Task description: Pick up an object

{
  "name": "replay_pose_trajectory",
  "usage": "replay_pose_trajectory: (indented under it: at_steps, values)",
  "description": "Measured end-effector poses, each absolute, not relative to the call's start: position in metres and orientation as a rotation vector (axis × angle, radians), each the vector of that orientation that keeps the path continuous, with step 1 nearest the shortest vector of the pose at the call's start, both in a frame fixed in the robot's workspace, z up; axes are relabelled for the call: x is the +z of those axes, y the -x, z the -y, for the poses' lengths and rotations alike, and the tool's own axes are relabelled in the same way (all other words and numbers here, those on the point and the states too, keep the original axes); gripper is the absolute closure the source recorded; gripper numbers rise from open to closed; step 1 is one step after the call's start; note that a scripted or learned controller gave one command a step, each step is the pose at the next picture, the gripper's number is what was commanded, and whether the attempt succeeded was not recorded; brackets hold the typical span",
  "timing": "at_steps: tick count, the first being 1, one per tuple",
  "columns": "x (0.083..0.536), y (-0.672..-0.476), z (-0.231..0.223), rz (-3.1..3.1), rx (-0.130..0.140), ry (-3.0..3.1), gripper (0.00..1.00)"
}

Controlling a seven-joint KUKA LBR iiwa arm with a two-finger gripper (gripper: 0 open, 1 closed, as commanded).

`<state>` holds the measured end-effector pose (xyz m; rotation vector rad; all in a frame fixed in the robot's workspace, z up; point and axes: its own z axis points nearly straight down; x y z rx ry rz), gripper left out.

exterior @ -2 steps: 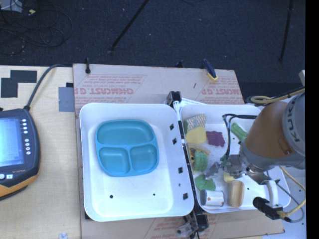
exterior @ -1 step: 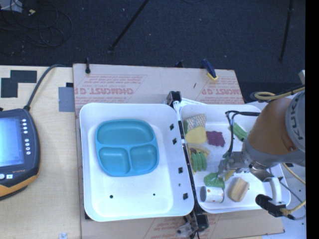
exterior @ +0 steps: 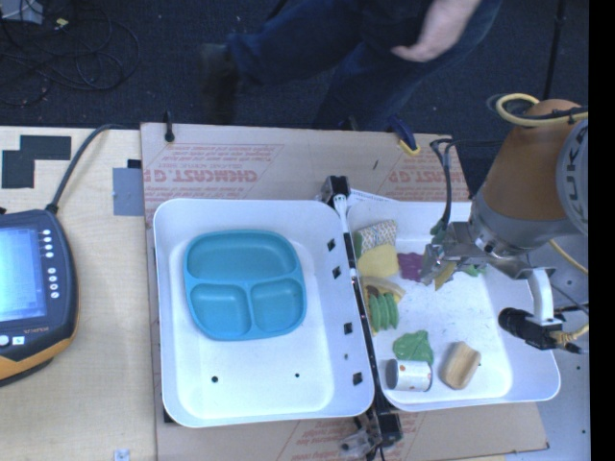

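My gripper point(exterior: 440, 265) hangs low over the middle of the right bin point(exterior: 524, 377), its tip just right of a small purple item point(exterior: 410, 265). A yellow object point(exterior: 377, 260) lies left of that, with a patterned beige piece point(exterior: 378, 233) behind it. Green pieces point(exterior: 382, 309) lie at the bin's left wall. Near the front sit a green leafy toy point(exterior: 413, 345), a white cylinder point(exterior: 413, 376) and a tan block point(exterior: 459, 365). Something small and yellowish shows at the gripper's tip; I cannot tell whether it is held.
The left bin point(exterior: 183, 373) holds a blue divided plate point(exterior: 244, 283). A teach pendant point(exterior: 29, 281) lies on the bench at far left. A person's arm point(exterior: 452, 17) moves behind the bench.
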<state>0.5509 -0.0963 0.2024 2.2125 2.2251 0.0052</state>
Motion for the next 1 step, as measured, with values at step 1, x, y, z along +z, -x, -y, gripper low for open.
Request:
replay_pose_trajectory:
  at_steps: [1]
  values:
    - [0.2119,-0.5603,0.0717,-2.227,-0.004,-2.222,1.00]
